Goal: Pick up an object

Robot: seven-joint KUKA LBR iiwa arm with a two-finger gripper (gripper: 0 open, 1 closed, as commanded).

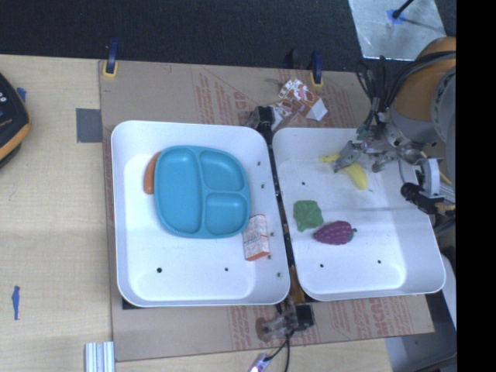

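White bins sit side by side on a cardboard sheet [194,91] clipped to the bench, probably so nothing slides when the arm pushes. Nearest in the right bin [418,273]: a purple fruit-like toy [334,232] and, just beside it, a green lump [308,214], both loose on the floor with room around them, so easy enough targets. Left bin [128,208] holds a blue divided plate [201,191] with an orange thing [149,175] tucked under its left edge, and a small printed packet [256,237] leaning near the wall between the bins; its print is too small to read. Further back in the right bin, the gripper [355,155] is down at a yellow banana-like toy [353,172], which looks like the pick target. Can't tell whether the claw is spread or closed, or whether it has the toy at all; the tip is too cluttered. Beyond the bins lies a crumpled red-and-white wrapper [298,99], its lettering not legible. Faint red print on the cardboard, also unreadable.
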